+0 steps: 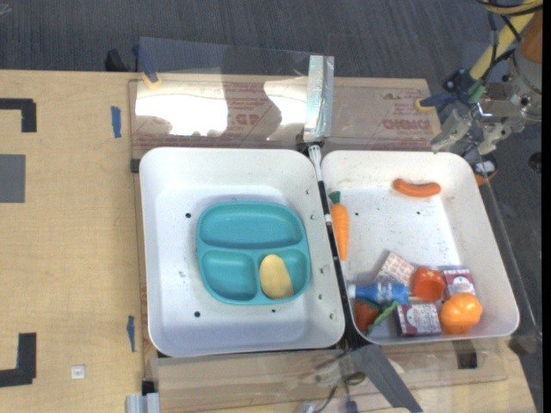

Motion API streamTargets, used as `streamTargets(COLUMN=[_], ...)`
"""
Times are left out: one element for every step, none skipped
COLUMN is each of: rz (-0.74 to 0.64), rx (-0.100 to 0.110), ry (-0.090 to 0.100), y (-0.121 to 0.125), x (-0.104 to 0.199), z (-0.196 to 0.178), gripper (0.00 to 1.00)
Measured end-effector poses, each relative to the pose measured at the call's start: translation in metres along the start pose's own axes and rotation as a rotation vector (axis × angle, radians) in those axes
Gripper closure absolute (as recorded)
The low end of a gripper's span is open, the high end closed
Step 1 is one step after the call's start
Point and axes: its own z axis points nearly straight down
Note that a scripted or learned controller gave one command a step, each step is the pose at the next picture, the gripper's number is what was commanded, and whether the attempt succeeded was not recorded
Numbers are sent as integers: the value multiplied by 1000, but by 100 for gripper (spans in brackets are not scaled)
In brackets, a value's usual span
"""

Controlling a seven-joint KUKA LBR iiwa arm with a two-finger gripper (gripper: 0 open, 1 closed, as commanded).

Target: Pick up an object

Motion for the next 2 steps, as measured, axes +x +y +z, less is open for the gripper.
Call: streamTargets(rz=[-52,-52], rx=[-7,-3], ry=[-2,-1], y=[-37,-38], x=[-1,-1], z=[186,188], gripper=[0,0])
